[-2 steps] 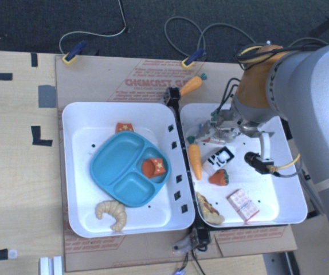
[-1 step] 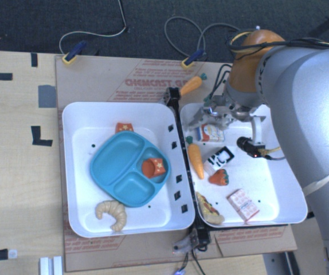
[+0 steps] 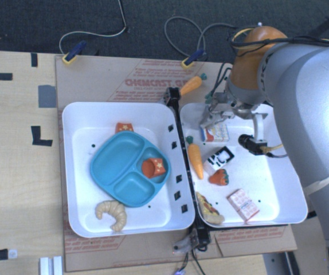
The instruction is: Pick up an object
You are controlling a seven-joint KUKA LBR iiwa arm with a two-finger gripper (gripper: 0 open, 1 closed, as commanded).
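My gripper (image 3: 212, 117) hangs over the back of the right bin (image 3: 285, 176), just above a small white and red carton (image 3: 216, 134). Whether it touches the carton I cannot tell. In front of it lie an orange carrot (image 3: 196, 160), a black and white block (image 3: 220, 156) and a red strawberry (image 3: 219, 177). A pink box (image 3: 243, 204) and a sandwich-like toy (image 3: 209, 210) sit near the bin's front edge.
The left bin (image 3: 75, 153) holds a blue divided plate (image 3: 118, 165) with a red toy (image 3: 154, 167) on it, a croissant (image 3: 112, 213) and a red-orange item (image 3: 124, 128). A second carrot (image 3: 191, 85) lies on the cardboard behind the bins. The arm's grey body (image 3: 302, 96) covers the right side.
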